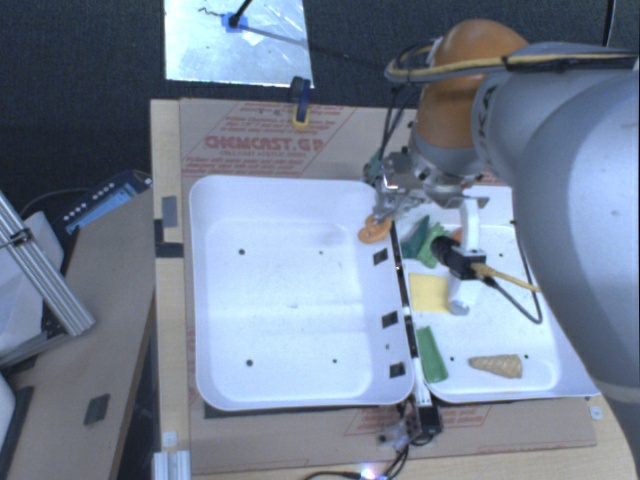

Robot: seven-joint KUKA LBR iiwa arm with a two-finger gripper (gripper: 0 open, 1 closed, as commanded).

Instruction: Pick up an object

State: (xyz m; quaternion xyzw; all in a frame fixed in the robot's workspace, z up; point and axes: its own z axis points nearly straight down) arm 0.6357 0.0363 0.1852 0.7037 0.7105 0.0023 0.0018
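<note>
Nearest me, a tan cone (497,365) lies by the right bin's (545,373) near edge. The tool (385,206) hangs close by an orange piece (374,232) at the left bin's (215,298) right edge — clenched or released, I cannot tell.

Cardboard sheet (262,136) on bench (108,278), left bin (290,303) and right bin (510,320) atop.

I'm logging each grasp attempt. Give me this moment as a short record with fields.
hand: over the divide between the bins, far end
nearest thing: orange piece, at right edge of left bin
in right bin: green piece, yellow square, green strip, tan cone
grasp: cannot tell
</note>
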